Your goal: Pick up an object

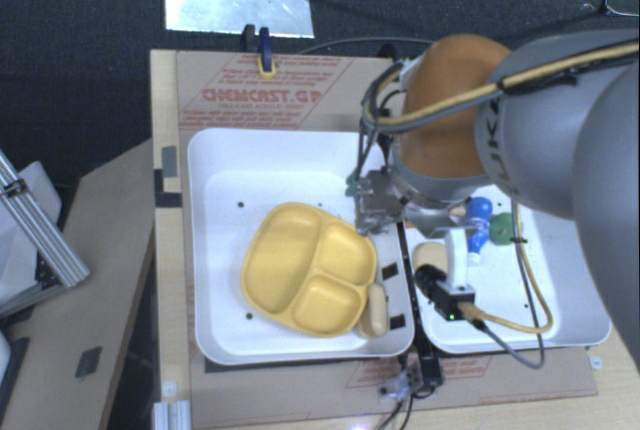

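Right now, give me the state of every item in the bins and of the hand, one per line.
yellow divided tray: right way up, lying flat in the left bin.
tan oblong piece: lying against the tray's lower right edge.
blue and white bottle: in the right bin, partly hidden by the arm.
hand: low over the bins' divider, grip unclear.

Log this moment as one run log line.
tool: over left bin's right edge | yellow tray: in left bin | small tan object: touching tray | blue object: right bin

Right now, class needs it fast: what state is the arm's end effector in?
End effector: above the yellow divided tray's right edge; open or closed cannot be told.
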`<control>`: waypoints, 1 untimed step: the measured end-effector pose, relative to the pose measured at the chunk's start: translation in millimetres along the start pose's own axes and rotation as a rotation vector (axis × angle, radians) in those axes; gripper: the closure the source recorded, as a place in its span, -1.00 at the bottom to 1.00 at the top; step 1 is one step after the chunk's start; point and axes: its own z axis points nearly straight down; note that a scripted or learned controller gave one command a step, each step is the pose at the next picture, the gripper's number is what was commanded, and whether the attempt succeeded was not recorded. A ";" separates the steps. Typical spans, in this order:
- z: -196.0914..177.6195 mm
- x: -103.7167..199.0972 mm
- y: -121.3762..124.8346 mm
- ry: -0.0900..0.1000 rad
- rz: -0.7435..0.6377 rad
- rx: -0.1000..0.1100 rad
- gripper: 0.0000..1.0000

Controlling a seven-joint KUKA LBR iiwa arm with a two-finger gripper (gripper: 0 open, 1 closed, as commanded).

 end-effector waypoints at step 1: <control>-0.4 -2.5 0.8 -0.001 0.005 -0.001 -1.00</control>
